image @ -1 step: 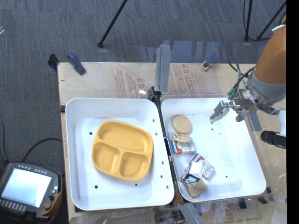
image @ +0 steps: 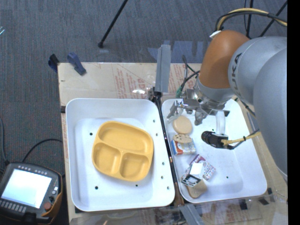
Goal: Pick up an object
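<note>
- The end effector (image: 188,111) is hanging low over the far left corner of the right bin (image: 243,172), just beside the round tan disc (image: 183,124); whether it is apart or together, I cannot tell.
- The disc is lying flat on the bin floor, close to the wall that is dividing the two bins; I am judging it light, stiff and thin, perhaps brittle; taking it across its rim with gentle pressure is looking safest.
- A small box (image: 183,146) is lying just beside the disc, on its near side; a crumpled packet (image: 199,168) and a tan piece (image: 197,189) are lying nearer still, crowding the left side.
- The right half of this bin is offering open room for moving; the dividing wall is leaving little room on the left.
- The left bin (image: 75,125) is carrying a yellow divided plate (image: 123,150), well apart.
</note>
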Robot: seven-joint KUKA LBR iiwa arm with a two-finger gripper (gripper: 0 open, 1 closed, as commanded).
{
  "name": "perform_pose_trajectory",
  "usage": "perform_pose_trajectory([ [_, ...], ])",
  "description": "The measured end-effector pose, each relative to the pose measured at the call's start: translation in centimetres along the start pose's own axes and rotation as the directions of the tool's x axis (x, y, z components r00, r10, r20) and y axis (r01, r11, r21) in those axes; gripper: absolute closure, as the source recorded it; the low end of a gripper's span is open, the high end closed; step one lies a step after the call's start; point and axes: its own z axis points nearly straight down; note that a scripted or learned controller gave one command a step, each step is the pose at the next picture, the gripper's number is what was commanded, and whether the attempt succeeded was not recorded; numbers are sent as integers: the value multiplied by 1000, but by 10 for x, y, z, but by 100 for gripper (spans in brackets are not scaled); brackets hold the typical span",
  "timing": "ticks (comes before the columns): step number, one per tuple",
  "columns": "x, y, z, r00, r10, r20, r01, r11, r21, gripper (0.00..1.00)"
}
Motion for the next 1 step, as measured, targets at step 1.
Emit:
perform_pose_trajectory([
  [1, -66, 35, 11, 985, -171, 4, 171, 985, -9, 0],
])
